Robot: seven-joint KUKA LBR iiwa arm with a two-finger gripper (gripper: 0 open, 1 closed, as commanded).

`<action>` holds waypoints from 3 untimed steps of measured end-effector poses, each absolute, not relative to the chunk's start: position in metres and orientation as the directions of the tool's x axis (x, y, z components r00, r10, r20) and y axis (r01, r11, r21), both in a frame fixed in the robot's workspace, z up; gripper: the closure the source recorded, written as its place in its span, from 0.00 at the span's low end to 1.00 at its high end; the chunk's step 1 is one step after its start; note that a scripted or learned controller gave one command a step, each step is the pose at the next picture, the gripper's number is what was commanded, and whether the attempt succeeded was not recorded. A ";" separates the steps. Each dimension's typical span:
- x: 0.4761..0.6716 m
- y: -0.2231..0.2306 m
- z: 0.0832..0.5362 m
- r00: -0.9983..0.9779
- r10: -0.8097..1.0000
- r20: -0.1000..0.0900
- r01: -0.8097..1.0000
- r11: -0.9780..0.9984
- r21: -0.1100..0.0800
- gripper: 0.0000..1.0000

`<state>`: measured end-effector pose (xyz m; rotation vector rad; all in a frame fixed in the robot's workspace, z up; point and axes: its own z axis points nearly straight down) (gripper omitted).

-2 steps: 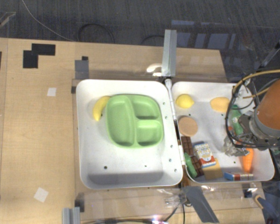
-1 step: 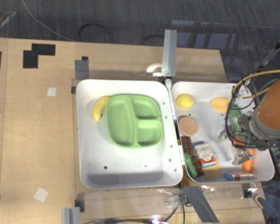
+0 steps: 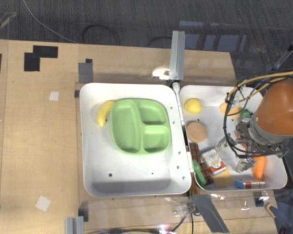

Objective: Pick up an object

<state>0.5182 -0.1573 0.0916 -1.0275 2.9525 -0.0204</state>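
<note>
Several items lay under my arm in the right bin; I was reaching, jaws' state untellable, and next needed to settle on the carrot.

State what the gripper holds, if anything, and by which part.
It cannot be told. The gripper is low in the right bin, beside the carrot and carton, with the arm hiding it.

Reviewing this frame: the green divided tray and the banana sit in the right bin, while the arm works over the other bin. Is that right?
Not quite. The camera view shows the green divided tray and the banana in the left bin, not the right one. The rest holds: the arm works over the other bin, the right bin, where the smaller items lie.
</note>
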 end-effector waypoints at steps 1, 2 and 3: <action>0.524 -0.155 0.106 -0.782 -0.623 -0.026 -0.622 0.782 -0.029 1.00; 0.537 -0.206 0.139 -0.694 -0.720 -0.006 -0.720 0.694 -0.008 1.00; 0.537 -0.205 0.139 -0.693 -0.721 -0.007 -0.721 0.693 -0.006 0.00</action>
